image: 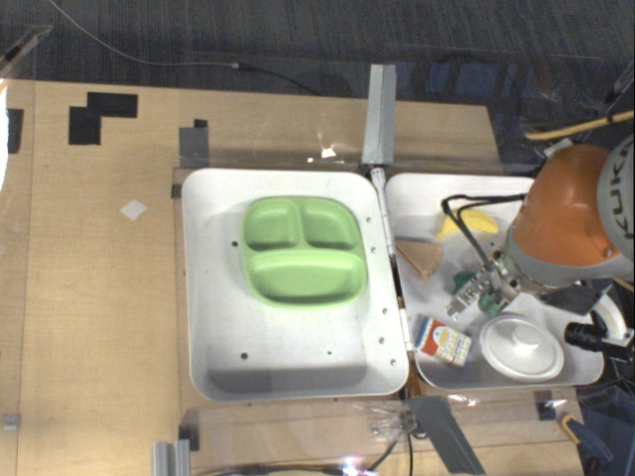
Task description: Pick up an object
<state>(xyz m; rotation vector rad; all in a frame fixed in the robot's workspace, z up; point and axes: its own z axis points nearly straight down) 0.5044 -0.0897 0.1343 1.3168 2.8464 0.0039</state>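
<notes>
My gripper is low in the right bin, hanging from the orange-banded wrist at the right. Its metal fingers sit over a small green object near the bin's middle; I cannot tell whether they close on it. A yellow object lies at the bin's back, partly behind a black cable. A tan wedge-shaped piece lies to the left of the gripper. A small red, white and blue box rests at the front left. A white bowl sits at the front, just below the gripper.
The left bin holds a green divided tray. A metal divider rail separates the two bins. The arm's body covers the right bin's far right side. The wooden bench extends to the left.
</notes>
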